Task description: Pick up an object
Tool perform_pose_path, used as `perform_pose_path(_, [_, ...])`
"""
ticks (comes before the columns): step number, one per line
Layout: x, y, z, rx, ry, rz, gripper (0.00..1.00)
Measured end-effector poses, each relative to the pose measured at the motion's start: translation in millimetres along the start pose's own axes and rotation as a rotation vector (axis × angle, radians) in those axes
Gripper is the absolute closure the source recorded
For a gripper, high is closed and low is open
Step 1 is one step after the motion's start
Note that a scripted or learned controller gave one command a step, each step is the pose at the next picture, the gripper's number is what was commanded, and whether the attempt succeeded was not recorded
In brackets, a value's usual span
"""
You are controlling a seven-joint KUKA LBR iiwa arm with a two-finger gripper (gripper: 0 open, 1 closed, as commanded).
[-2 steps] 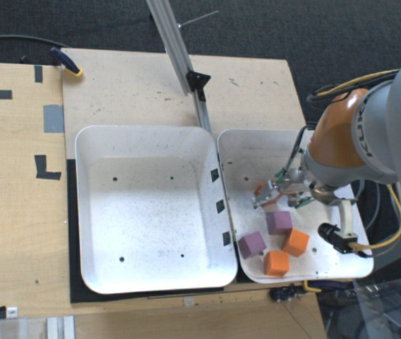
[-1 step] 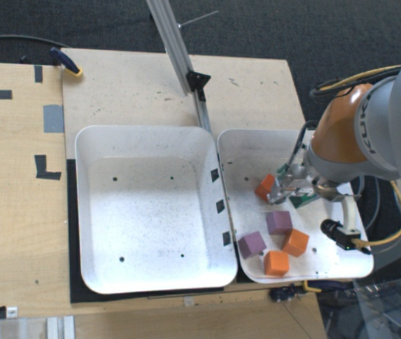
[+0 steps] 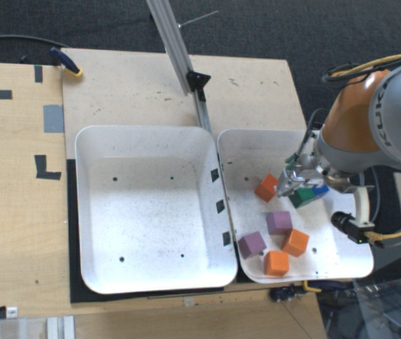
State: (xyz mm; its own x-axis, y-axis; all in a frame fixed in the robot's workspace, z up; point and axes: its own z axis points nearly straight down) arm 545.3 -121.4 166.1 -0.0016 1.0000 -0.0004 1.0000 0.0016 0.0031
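My gripper (image 3: 289,183) hangs low in the right bin (image 3: 243,147), near its middle. An orange-red block (image 3: 266,188) lies just left of the fingertips, touching or nearly touching them. A green block (image 3: 303,198) and a bit of a blue one (image 3: 319,188) sit right under the gripper body, partly hidden. Nearer the front of the bin lie two purple blocks (image 3: 279,222) (image 3: 251,244) and two orange blocks (image 3: 296,242) (image 3: 277,263). Nothing shows clearly between the fingers.
The left bin (image 3: 87,189) stands beside the right one, with a shared wall at the middle. A metal pole (image 3: 176,41) slants down to the back edge between the bins. The arm's orange band (image 3: 349,126) hangs over the right bin's right side.
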Motion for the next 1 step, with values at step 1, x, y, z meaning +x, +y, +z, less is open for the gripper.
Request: perform_pose_path(1, [-0.4, 5.4, -62.9, -0.003, -0.001, 0.000, 1.00])
